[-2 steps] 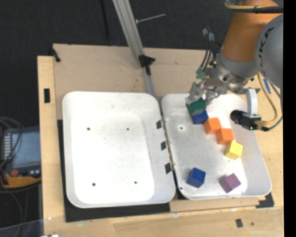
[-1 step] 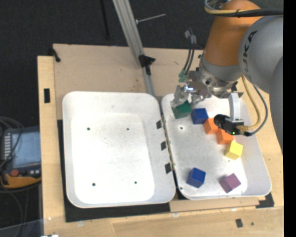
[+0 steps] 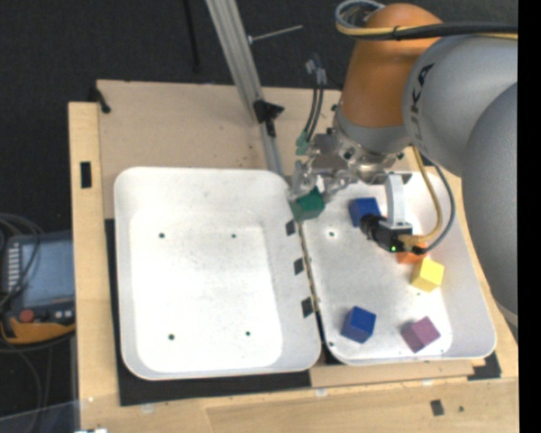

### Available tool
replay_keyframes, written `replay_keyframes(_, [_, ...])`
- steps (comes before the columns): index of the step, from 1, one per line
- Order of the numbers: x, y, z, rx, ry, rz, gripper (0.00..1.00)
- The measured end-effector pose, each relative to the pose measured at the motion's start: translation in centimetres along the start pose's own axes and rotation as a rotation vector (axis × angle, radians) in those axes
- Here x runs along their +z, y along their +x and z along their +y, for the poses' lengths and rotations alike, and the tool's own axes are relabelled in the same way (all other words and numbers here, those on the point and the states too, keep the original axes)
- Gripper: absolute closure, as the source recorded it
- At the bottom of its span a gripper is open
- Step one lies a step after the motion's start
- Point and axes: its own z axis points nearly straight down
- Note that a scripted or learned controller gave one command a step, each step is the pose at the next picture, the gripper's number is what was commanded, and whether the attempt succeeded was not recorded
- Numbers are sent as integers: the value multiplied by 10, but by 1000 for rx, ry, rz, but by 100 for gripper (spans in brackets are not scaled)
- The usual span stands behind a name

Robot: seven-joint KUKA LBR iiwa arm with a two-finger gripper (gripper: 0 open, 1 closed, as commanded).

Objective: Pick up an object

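My gripper (image 3: 312, 190) hangs over the left edge of the right bin (image 3: 451, 332), close to the divide between the two bins. A small green block (image 3: 307, 206) sits between its fingers, and the gripper is shut on it. The block looks lifted slightly above the bin rim and tilted. In the right bin lie a blue block (image 3: 363, 211) just right of the gripper, a yellow block (image 3: 427, 274), a second blue block (image 3: 359, 324) and a purple block (image 3: 421, 333). A small orange piece (image 3: 406, 258) shows beside the yellow block, partly hidden by a cable.
The left bin (image 3: 198, 269) lies to the left of the gripper. A slanted metal rail (image 3: 243, 70) rises behind the bins. The arm's grey and orange body (image 3: 388, 70) covers the right bin's far side. A pendant (image 3: 32, 282) lies off the bench at left.
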Motion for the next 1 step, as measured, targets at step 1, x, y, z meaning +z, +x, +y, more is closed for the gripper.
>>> replay_keyframes(1, [9,49,9,1,-2,0,100])
